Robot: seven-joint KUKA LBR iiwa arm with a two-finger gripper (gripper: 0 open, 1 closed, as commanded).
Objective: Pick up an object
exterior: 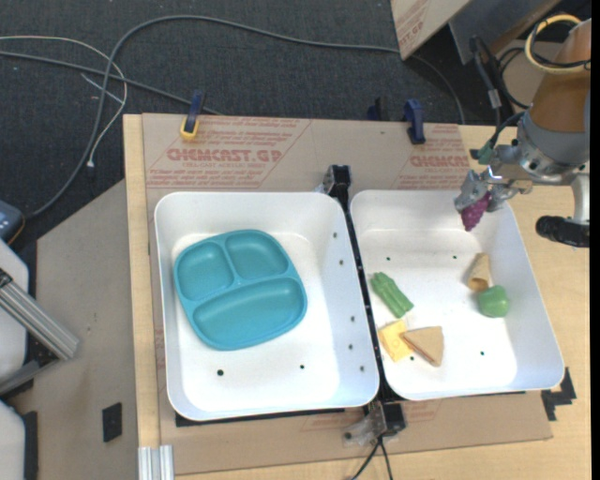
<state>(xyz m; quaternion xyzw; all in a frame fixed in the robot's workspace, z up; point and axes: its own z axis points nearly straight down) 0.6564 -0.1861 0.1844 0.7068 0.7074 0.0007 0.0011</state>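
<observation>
hovering at the right bin's (525, 246) far right corner with a purple piece (472, 215) clamped in the gripper (473, 202).
held above the bin floor, likely lifted clear of the green stick (391, 293), cone (480, 271) and green ball (493, 301) near the right edge.

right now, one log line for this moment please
pincer: over right bin far corner, purple piece between its tips | left bin: teal plate | right bin: green pickle, green ball

Dark carpet floor (281, 75) — white cable (103, 75) trailing across; cardboard box (422, 23), possibly, at top.
</observation>
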